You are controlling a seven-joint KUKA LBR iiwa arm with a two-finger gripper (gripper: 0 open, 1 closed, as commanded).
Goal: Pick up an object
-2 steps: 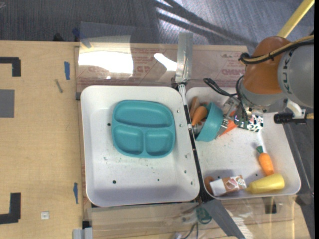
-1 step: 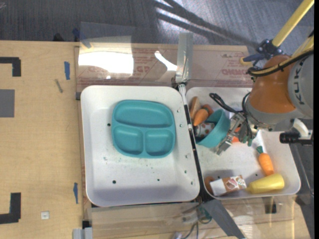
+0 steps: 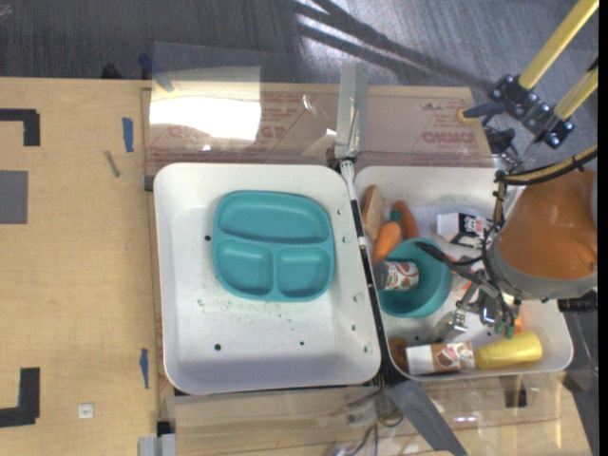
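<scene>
Clearly nothing has been lifted yet: every candidate object lies in the right bin, and the judgement is that the pick is at its approach stage, with grasp and lift both left to do. Nearest the tool are a yellow squeeze bottle lying on its side along the bin's near wall, and beside it a small bottle with a white and brown label, also lying flat. A teal bowl sits mid-bin with a small labelled can tipped against its left rim. Further back lie an orange carrot, a second orange piece, a tan piece against the left wall, and a white packet with dark print.

The gripper hangs low over the right bin, between the bowl and the yellow bottle, under the arm's orange band. Its metal parts are tangled with cables from this angle, so whether they stand apart or together cannot be told, and no object is visibly between them.

The left bin carries a teal divided plate lying flat at its middle, with a few dark specks on the white floor around it. Both bins rest on a pale wooden bench marked with black corner tape and blue tape tabs; a clear plastic sheet stands behind them, with grey carpet beyond
</scene>
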